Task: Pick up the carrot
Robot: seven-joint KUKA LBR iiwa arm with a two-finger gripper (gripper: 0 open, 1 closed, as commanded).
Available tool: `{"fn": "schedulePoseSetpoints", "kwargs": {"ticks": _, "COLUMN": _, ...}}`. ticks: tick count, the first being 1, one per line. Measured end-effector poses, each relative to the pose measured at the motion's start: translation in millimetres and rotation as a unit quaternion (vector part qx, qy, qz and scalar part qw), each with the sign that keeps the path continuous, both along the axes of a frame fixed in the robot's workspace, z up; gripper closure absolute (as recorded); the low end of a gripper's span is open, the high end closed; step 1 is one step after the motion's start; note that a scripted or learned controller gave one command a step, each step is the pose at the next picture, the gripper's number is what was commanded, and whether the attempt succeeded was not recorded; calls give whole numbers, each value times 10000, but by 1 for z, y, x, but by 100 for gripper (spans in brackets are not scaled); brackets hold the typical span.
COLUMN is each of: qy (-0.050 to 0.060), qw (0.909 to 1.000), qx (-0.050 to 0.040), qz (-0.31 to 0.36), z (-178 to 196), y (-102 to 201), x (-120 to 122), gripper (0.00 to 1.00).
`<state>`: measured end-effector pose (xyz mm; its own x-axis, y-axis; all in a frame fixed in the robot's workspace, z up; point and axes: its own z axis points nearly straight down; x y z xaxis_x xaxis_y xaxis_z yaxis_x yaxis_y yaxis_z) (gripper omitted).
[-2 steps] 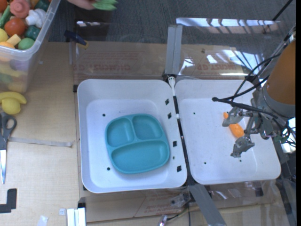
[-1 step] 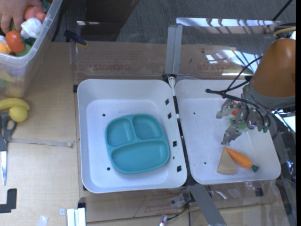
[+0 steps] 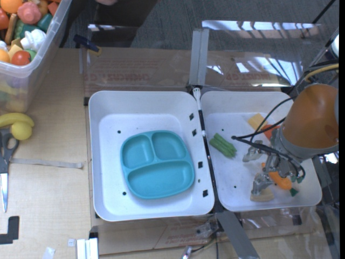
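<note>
The grey arm [image 3: 312, 123] with its orange band reaches in from the right over the right white bin [image 3: 232, 198], its claw [image 3: 268, 171] lowered near that bin's front right corner. The carrot [image 3: 280, 180] lies there, orange with a green tip, right against the claw; whether it sits between the fingers or how far they are apart, I cannot tell. A tan piece [image 3: 263, 196] lies at the front edge just below. A green vegetable [image 3: 223, 145] rests near the bin's left wall. The left white bin [image 3: 105, 198] holds 1 blue divided plate [image 3: 157, 164].
</note>
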<state>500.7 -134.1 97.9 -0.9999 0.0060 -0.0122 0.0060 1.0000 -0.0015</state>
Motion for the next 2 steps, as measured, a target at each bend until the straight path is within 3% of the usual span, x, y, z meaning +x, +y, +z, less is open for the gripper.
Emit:
{"fn": "schedulePoseSetpoints", "kwargs": {"ticks": 1, "qy": -16, "qw": 10000, "qx": -3, "qz": 18, "z": 10, "y": 1, "x": 2, "gripper": 100}}
{"fn": "schedulePoseSetpoints", "kwargs": {"ticks": 2, "qy": 43, "qw": 9959, "qx": 4, "qz": 902, "z": 132, "y": 31, "x": 21, "gripper": 100}}
